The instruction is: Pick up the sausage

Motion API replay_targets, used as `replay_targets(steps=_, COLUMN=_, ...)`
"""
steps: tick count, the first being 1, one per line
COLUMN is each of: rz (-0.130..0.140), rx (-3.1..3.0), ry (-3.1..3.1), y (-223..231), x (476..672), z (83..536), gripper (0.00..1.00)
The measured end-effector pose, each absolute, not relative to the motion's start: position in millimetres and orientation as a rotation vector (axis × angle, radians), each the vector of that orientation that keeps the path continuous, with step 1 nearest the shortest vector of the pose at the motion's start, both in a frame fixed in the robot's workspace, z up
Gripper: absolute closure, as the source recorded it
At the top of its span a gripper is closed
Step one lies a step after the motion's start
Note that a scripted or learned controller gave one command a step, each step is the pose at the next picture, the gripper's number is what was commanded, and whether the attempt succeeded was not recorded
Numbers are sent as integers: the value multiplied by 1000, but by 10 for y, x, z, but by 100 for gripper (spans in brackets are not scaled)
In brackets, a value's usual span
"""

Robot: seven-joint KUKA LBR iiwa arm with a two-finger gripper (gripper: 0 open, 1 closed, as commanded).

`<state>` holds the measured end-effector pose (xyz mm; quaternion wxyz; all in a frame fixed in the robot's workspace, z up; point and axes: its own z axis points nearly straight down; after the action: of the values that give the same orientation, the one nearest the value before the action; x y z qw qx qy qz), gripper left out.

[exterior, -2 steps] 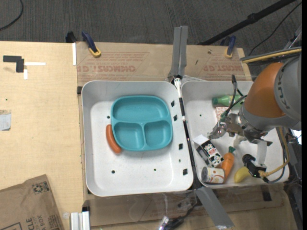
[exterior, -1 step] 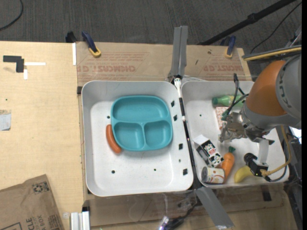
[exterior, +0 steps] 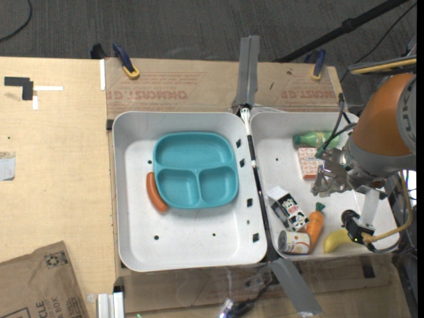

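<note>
The sausage (exterior: 156, 192), orange-red and slightly curved, lies on the floor of the left bin (exterior: 132, 244), tight against the left edge of a teal divided plate (exterior: 196, 169). My gripper (exterior: 327, 180) hangs over the right bin (exterior: 278, 138), far to the right of the sausage, just below a small pink and white box (exterior: 307, 163). The grey wrist with its orange band (exterior: 391, 114) comes in from the right and covers part of that bin.
In the right bin lie a green item (exterior: 310, 138), a black and white carton (exterior: 287, 207), a carrot (exterior: 315, 224), a small can (exterior: 294, 242) and a banana (exterior: 336, 240). A raised divider (exterior: 255, 177) separates the two bins.
</note>
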<state>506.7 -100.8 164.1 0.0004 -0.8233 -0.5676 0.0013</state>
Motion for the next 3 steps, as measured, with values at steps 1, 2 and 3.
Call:
replay_targets(steps=1, rz=3, rx=-2399, ry=-2029, y=-1674, x=4779, z=2214, gripper=100)
replay_targets(steps=2, rz=0, rx=-1912, ry=-2493, y=-1186, x=4776, z=914, gripper=100)
replay_targets(steps=3, rz=1, rx=-1780, ry=-2590, y=-1356, x=4785, z=2226, gripper=100)
